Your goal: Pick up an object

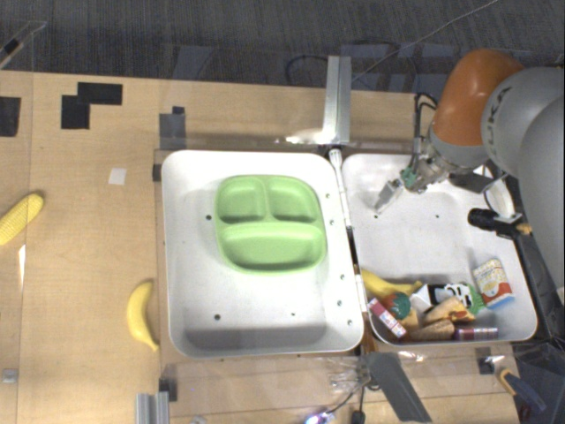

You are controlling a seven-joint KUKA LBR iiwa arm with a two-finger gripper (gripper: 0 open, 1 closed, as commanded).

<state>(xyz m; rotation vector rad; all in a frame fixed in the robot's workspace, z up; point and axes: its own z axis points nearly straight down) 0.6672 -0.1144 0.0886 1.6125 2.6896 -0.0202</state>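
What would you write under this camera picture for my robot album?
Robot gripper hangs over the right bin; toys heaped along its near edge.

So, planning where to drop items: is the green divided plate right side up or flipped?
Right side up: the green plate shows three recessed compartments facing up in the left bin.

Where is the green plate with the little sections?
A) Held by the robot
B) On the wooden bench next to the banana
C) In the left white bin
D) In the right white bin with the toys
C: the green plate lies flat in the left white bin, while the toys are piled in the right white bin.
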